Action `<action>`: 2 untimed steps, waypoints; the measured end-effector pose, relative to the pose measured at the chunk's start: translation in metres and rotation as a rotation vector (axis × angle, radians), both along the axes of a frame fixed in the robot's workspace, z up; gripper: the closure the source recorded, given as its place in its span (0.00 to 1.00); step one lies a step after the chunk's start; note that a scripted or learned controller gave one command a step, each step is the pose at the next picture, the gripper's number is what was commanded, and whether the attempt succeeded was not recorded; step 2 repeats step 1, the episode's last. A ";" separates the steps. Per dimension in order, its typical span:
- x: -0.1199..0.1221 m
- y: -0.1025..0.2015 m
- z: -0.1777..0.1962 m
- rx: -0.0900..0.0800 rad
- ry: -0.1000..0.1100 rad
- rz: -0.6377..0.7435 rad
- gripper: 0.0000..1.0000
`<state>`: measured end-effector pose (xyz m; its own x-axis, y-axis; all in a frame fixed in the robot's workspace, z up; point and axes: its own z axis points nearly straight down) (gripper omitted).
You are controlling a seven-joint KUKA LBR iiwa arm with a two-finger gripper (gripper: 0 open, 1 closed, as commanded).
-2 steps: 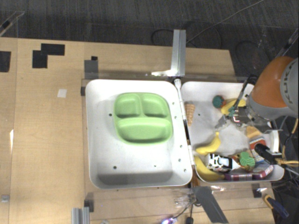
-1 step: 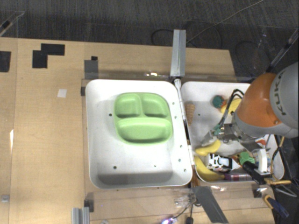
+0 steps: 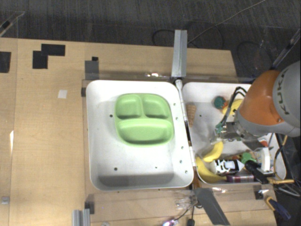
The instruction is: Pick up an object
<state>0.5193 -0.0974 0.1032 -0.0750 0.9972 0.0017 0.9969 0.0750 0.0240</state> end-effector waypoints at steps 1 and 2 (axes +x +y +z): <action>0.044 0.061 0.082 -0.002 0.019 -0.031 1.00; 0.044 0.061 0.082 -0.002 0.019 -0.031 1.00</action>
